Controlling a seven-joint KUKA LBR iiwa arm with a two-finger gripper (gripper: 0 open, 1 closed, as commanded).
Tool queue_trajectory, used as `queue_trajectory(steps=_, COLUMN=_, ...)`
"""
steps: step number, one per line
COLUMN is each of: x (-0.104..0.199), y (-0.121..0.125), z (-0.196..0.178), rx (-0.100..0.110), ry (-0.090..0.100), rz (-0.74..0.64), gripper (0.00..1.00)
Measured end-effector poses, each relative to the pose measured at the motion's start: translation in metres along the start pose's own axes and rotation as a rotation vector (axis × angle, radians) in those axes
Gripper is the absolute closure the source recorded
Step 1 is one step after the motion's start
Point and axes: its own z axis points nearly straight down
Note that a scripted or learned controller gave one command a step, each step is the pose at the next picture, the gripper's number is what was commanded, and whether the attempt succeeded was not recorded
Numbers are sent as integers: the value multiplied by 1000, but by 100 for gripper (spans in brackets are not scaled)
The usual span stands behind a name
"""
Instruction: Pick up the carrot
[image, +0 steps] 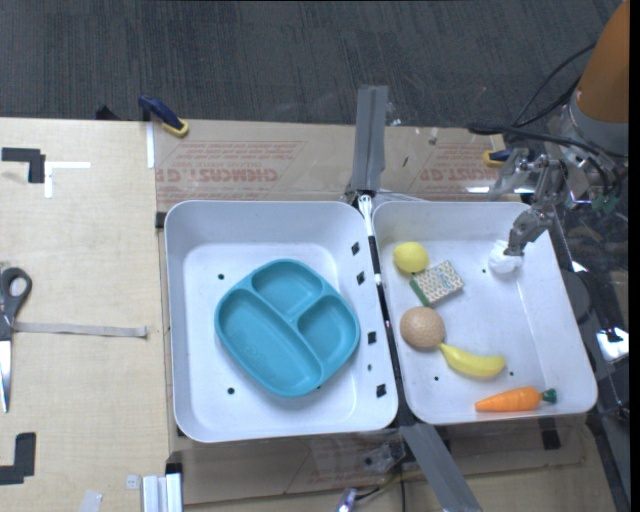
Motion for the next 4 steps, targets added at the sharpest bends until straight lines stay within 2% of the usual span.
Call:
queue_trajectory(steps=1, x=57, y=48, z=116, rx=-1, ry=2, rz=100, gripper=0)
queue_trajectory(steps=2, x=128, y=99, z=78, rx=-1, ry=1, rz=140, gripper=0)
queue_trajectory(steps=3, x=132, y=156, z=79, rx=0, ry=3, rz=518, gripper=0)
queue_trajectory(steps=4, x=152, y=78, z=78, rx=0, ry=0, rz=327, gripper=0)
